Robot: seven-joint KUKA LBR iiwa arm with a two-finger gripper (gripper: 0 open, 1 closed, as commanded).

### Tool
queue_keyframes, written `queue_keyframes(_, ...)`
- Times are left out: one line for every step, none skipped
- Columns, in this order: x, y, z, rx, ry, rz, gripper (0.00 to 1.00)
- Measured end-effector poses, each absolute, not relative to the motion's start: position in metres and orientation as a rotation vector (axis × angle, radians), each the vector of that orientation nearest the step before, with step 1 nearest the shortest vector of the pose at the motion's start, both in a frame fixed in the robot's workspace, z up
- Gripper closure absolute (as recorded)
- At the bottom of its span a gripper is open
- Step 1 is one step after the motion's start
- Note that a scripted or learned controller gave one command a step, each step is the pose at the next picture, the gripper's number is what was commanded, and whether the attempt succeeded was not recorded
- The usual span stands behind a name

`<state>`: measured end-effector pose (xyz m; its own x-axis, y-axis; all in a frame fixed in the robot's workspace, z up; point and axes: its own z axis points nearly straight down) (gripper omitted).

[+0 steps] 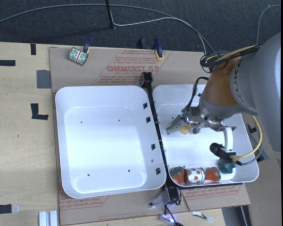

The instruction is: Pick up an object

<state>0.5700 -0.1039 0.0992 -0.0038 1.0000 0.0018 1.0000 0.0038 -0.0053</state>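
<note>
Now the tool [179, 125] hangs mid right bin [172, 100], objects [196, 175] lining its near edge.

Two bins sit side by side on a board [132, 69] that lies on the tabletop [19, 140]. The left bin [66, 98] and the right bin [172, 95] touch along a divider [154, 131] running from far to near. Along the near wall of the right bin, a row of small objects [195, 175] lies close together, with another small object [226, 166] just right of the row. The hand [177, 126] hangs over the middle of the right bin, the arm [254, 88] entering from the right. A small box [78, 56] rests on the board's far left corner, and two clamps [158, 48] sit on its far edge.
</note>
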Motion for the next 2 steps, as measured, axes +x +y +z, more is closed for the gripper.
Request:
queue_keyframes(0.577,-0.137,0.159,-2.225,-2.222,-0.003,0.0)
queue_keyframes(0.575,-0.101,0.082,-2.217,-2.222,0.004,0.0)
